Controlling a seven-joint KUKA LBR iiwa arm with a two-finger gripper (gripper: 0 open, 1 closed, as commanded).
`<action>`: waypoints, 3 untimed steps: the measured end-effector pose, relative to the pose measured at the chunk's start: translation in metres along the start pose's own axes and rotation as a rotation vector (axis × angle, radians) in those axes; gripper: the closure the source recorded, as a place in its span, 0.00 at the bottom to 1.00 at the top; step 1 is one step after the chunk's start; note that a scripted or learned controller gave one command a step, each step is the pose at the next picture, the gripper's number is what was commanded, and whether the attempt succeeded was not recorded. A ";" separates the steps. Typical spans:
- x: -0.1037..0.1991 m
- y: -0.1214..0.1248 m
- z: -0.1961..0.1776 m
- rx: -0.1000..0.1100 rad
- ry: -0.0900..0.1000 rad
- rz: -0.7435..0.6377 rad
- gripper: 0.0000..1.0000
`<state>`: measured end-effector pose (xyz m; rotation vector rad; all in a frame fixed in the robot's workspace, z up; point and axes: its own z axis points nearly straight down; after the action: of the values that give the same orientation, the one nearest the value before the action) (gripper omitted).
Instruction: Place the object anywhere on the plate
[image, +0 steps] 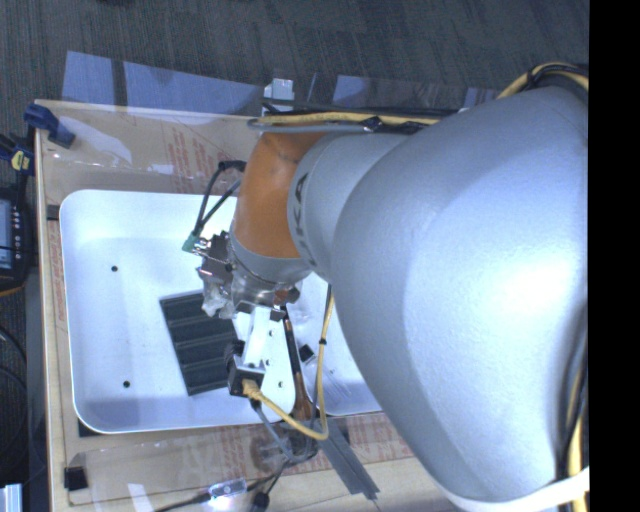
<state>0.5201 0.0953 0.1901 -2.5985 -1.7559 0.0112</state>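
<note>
A dark grey, ribbed, flat rectangular piece (198, 345) lies in the left white bin (100, 300), towards the bin's near right part. My gripper (216, 296) hangs low over the piece's upper right corner, below the orange band of the wrist. The wrist and arm hide the piece's right edge. No plate can be made out; the big grey arm covers the right bin and most of the right half of the view.
The left part of the left bin shows bare white floor with two small dark dots. A wooden bench edge runs round the bin, and blue clips sit at the far left corner (45, 125).
</note>
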 end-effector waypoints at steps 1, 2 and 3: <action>0.032 0.034 0.097 -0.007 0.003 -0.001 1.00; 0.033 0.035 0.096 -0.010 0.005 -0.002 0.00; 0.056 0.067 0.098 -0.003 -0.001 -0.590 0.00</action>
<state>0.6023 0.1228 0.0913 -1.9765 -2.4358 0.0072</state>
